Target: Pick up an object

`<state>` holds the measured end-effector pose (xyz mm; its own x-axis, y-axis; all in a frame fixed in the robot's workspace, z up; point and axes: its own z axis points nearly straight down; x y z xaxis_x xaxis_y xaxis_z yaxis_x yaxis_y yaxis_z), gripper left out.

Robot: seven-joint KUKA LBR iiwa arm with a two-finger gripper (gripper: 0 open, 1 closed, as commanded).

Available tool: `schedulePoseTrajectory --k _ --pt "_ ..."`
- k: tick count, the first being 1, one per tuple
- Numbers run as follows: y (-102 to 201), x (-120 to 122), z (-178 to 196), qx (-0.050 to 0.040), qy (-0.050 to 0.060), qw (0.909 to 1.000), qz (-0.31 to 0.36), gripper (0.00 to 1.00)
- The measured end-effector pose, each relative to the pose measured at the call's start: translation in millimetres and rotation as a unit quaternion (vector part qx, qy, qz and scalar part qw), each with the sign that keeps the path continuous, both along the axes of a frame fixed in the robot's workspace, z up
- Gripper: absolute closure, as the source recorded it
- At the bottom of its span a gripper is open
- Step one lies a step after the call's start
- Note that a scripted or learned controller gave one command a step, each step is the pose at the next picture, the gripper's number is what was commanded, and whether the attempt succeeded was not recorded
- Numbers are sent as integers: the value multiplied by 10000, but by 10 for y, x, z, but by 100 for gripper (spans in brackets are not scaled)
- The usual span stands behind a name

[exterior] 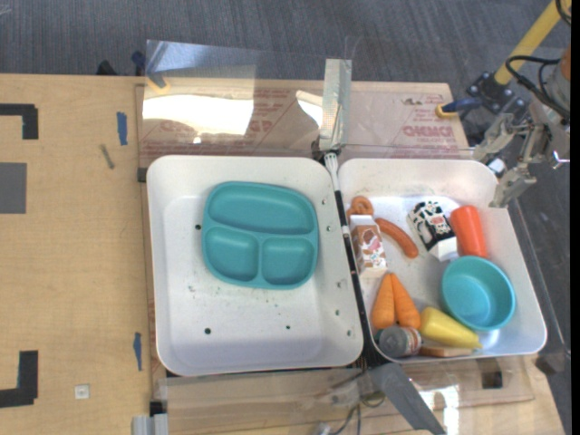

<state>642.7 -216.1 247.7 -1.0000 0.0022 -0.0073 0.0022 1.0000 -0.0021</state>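
My gripper hangs over the back right rim of the right bin, its fingers apart with nothing between them. Just left of and below it in that bin lie an orange cylinder and a black-and-white cow-patterned carton. Further in are a teal bowl, a reddish sausage, two carrots, a yellow piece, a small food packet and a grey can. A teal divided plate lies in the left bin.
A clear plastic sheet and an upright divider stand behind the bins. Between the bins runs a narrow rim. The wooden bench stretches to the left. Cables and the arm crowd the upper right corner.
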Motion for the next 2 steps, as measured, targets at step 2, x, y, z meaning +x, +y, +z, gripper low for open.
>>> schedulePoseTrajectory --k 2 --pt "667 -127 -1609 10 -9 10000 67 0"
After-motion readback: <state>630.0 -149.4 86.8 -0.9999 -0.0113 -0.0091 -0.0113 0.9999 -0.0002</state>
